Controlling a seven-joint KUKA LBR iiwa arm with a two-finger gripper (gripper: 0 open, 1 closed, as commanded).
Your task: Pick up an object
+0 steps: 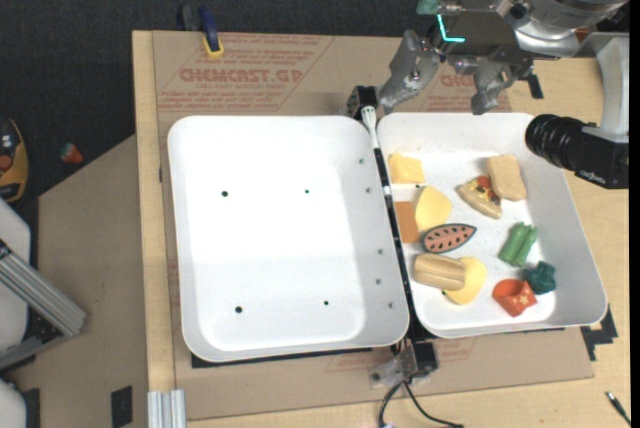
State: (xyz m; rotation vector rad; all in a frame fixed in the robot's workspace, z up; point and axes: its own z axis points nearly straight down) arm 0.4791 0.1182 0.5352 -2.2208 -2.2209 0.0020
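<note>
Two shallow white bins are seen side by side on a brown board marked with red lettering. The left bin (pixel 270 236) holds nothing but four small dark dots on its floor. The right bin (pixel 575 246) is filled with toy food: a yellow cheese wedge (pixel 405 168) near its upper left, an orange block (pixel 404 220) against the left wall, a pale yellow piece (pixel 433 208) just beside it, a pizza slice (pixel 480 196) touching a tan bread piece (pixel 507 178), a watermelon slice (pixel 448 237) in the middle, a tan bread roll (pixel 440 270) lying against a yellow piece (pixel 470 279), a green vegetable (pixel 517 244), a dark teal piece (pixel 541 277) and a red strawberry (pixel 513 297) near the front rim. The gripper (pixel 445 84) is held above the far edge of the right bin, its two grey fingers (pixel 405 76) spread apart with nothing between them. A blue and yellow clamp (pixel 208 29) is fixed at the board's far edge.
</note>
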